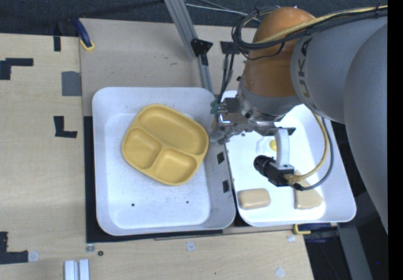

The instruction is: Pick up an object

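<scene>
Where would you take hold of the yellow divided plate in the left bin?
Probably the yellow divided plate is best taken by its raised outer rim, from above: it lies flat and open side up in the left bin. Its left edge has bare bin floor beside it, which leaves room for a finger.

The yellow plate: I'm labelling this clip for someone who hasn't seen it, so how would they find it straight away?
Look at the left white bin of the two on the bench. The yellow plate lies in its upper half, far larger than the small beige blocks in the right white bin. Its three moulded compartments set it apart.
</scene>
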`<state>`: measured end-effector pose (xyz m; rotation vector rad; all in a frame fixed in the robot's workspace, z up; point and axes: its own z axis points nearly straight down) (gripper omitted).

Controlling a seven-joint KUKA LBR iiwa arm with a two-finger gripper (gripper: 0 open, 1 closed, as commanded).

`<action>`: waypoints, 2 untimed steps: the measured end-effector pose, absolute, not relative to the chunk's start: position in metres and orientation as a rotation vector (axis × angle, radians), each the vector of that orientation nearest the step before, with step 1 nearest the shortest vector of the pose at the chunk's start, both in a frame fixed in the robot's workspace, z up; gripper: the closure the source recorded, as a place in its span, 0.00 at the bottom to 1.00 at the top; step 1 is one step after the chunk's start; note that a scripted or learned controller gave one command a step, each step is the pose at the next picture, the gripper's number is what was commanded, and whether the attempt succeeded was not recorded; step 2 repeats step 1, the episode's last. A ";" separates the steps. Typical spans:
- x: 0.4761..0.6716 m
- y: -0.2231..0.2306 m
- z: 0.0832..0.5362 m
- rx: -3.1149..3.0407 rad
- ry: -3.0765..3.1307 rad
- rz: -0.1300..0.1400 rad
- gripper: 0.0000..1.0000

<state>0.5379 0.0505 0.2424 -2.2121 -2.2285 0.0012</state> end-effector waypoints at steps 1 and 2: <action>0.538 0.095 0.230 -2.214 -2.226 0.005 1.00; 0.538 0.095 0.230 -2.214 -2.226 0.005 1.00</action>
